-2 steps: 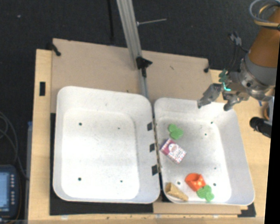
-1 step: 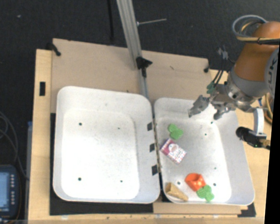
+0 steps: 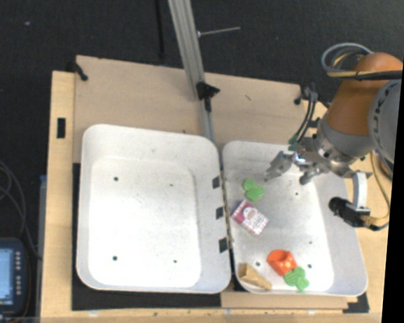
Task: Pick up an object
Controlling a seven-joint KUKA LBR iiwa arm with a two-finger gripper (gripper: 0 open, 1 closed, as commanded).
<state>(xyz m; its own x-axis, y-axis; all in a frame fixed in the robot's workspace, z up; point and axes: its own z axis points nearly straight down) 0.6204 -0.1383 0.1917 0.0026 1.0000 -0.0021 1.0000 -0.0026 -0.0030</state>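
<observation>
Gripper (image 3: 294, 168) hangs over the far end of the right bin (image 3: 336, 232), fingers spread apart, nothing between them. Nearest pick looks to be the green piece (image 3: 253, 191) at about 8 o'clock from it; pink packet (image 3: 249, 218) lies just beyond, long axis slanting 10-to-4. Fingertips blurred against the white bin; their height above it is unclear.

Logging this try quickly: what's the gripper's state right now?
Gripper: open, holding nothing, above the right bin, up and right of the green piece.

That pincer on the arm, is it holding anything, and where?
Nothing. The pincer hangs open over the right bin, with no object between its fingers.
</observation>
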